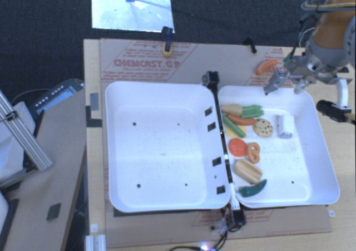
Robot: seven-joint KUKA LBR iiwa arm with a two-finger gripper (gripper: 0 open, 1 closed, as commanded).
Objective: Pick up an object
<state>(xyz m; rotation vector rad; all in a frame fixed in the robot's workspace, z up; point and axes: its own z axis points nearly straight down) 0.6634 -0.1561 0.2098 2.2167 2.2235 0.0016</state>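
Observation:
My gripper (286, 84) hangs over the far rim of the right bin (320, 155), open with nothing between its fingers. Below and in front of it, toy food lies in that bin: a green bean pod (252, 111), a carrot (240, 119), a cookie (262, 127), a white cylinder (285, 124), a red tomato (238, 147), a pretzel (253, 151), a bun (247, 171) and a dark green pepper (253, 188). An orange sausage (266, 66) rests on the cardboard just behind the bin, left of the gripper.
The left bin (161, 144) stands beside the right one, with a black divider (219, 133) between them. A yellow and blue clamp (167, 41) sits at the cardboard's far edge. A grey device (55, 95) lies off the bench's left side.

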